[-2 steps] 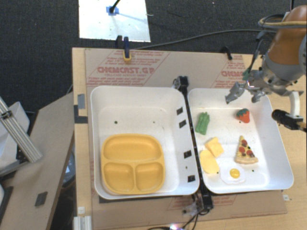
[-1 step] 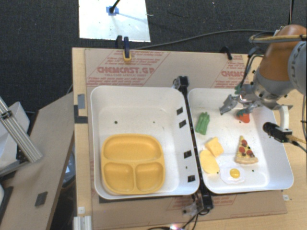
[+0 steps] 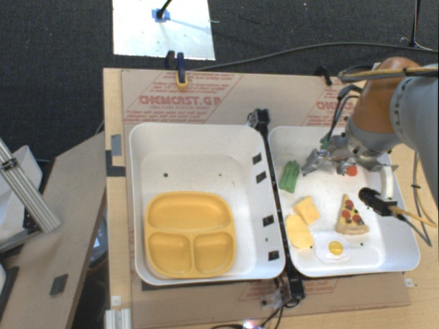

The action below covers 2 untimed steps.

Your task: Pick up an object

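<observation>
On the left, the bench (image 3: 206, 91) shows a strip of bare board around the bins. In the left bin (image 3: 199, 142) a yellow tray (image 3: 192, 235) sits in the near half, close to the near and left walls. The far half of that floor lies open.

The two bins meet along a shared wall at the middle. Just right of it, in the right bin (image 3: 394, 252), we find the green piece (image 3: 289, 176) lying close beside that wall. Its long axis runs from far to near, tilted a little, with the far end leaning right. Nearer to us lie a cheese wedge (image 3: 306, 210) and a pale disc (image 3: 299, 232), touching each other. The disc sits just beside the left wall. A fried egg (image 3: 333, 250) rests close to the near wall.

The gripper (image 3: 317, 162) hangs over the far half of the right bin, just right of the green piece's far end. We cannot tell whether it is spread or pressed together, and nothing shows as held in it.

Further right, a pizza slice (image 3: 352, 216) lies with its tip toward the far wall and its crust toward us. A small red ball (image 3: 352, 171) sits beyond it, near the gripper. The near right corner of the floor is open. The arm (image 3: 405, 115) covers the far right corner.
</observation>
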{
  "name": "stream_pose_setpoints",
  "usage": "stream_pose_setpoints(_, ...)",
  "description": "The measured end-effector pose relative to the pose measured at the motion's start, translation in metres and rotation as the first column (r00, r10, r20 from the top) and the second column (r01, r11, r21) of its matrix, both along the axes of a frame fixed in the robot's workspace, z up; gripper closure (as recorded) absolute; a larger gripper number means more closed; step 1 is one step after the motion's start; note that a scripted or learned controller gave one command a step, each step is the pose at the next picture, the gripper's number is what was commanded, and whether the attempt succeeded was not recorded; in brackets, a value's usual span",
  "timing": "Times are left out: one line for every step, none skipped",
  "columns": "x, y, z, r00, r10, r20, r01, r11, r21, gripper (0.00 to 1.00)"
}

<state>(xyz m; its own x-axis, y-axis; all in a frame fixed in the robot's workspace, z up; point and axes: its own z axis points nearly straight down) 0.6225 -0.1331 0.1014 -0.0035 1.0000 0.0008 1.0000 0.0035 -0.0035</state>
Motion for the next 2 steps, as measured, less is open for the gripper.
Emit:
stream_pose_setpoints(0.001, 0.001, -0.017, 1.0, -0.002, 0.004, 0.002, 1.0, -0.001, 0.0)
stream_pose_setpoints(0.002, 0.0, -0.005, 1.0, -0.002, 0.008, 0.002, 1.0, -0.002, 1.0)
